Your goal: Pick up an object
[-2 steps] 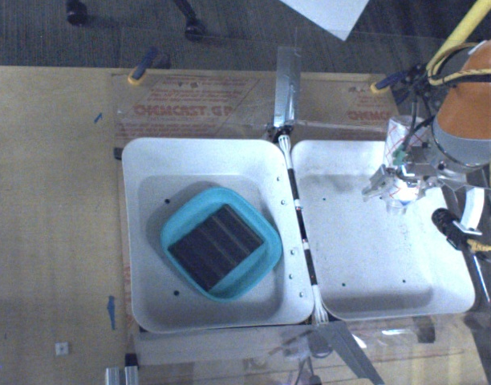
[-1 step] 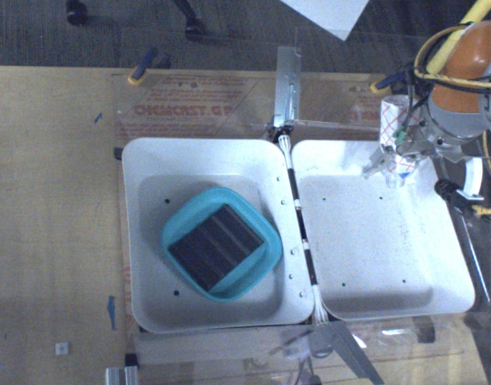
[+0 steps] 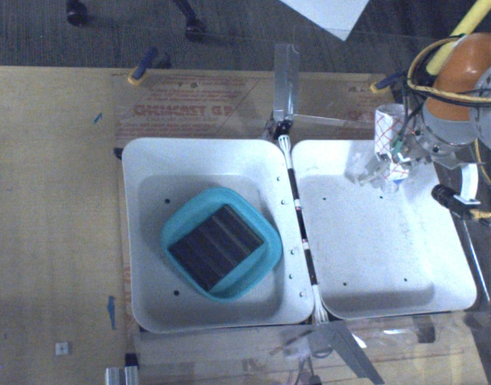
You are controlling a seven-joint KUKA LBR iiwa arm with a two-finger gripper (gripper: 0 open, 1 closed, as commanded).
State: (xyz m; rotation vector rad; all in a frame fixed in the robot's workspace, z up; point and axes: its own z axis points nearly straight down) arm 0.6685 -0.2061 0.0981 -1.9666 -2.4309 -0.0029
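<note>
Bins sit side by side on the wooden bench (image 3: 53, 215), touching along their inner rims. The left bin (image 3: 141, 167) holds a teal square lid-like object (image 3: 265, 243) with a dark ribbed panel (image 3: 215, 245) on top; it lies flat, turned diagonally, near the bin's centre. The arm (image 3: 462, 79) reaches in from the right over the far right corner of the right bin (image 3: 390, 271). The gripper (image 3: 387, 163) hangs above that corner, next to a clear, crumpled plastic item (image 3: 359, 169) on the bin floor. Blur hides whether the item is touched or held. Jaw position cannot be told from this view. A blue-and-yellow clamp (image 3: 145, 64) rests on the bench's far edge.
</note>
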